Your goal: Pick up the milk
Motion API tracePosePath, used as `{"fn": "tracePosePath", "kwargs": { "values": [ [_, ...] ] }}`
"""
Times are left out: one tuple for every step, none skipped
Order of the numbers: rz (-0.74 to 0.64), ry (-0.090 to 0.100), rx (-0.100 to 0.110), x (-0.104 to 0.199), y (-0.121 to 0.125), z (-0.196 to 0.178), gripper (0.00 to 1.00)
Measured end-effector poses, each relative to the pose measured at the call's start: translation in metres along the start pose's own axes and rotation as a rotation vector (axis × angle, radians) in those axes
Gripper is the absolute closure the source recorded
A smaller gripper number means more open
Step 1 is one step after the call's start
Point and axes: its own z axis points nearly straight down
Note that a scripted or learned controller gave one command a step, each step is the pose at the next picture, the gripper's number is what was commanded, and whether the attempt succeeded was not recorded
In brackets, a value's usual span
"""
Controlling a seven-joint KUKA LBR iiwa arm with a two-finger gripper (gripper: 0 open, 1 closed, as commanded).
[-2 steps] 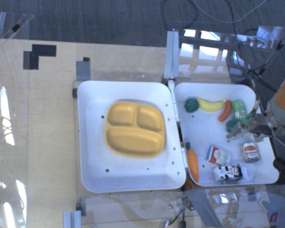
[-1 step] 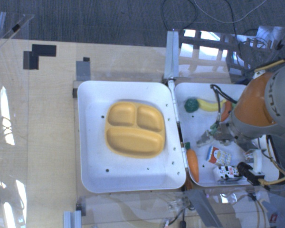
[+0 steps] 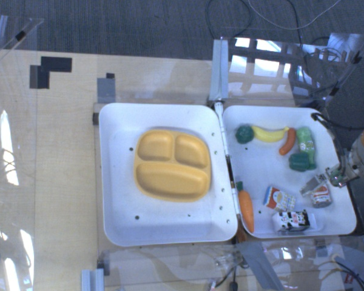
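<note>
Looking down from the camera view: arm enters from the right edge, gripper low over the right bin, near its right wall. Fingers look slightly parted, nothing visibly clamped between them. A small red-and-white can-like item sits right under the fingertips, touching or just beside them; can't tell if gripped.

Milk, the black-and-white cow-patterned carton, lies on its side near the bin's front edge, below and a bit left of the gripper, apart from it. Small red-and-white carton sits just left of the gripper, above the milk.

Further left of the tool, at the bin's left wall: carrot. Up from the gripper: dark green pepper, light green item, red sausage-shaped piece, banana, dark green round veg.

Left bin, well away from the tool, holds a yellow three-section tray.
</note>
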Motion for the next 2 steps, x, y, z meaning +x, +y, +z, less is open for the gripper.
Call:
{"fn": "tracePosePath", "kwargs": {
  "values": [
    [-0.071, -0.007, -0.007, -0.005, 0.012, 0.053, 0.0],
    [0.313, -0.007, -0.014, 0.058, 0.028, 0.067, 0.0]
  ]
}}
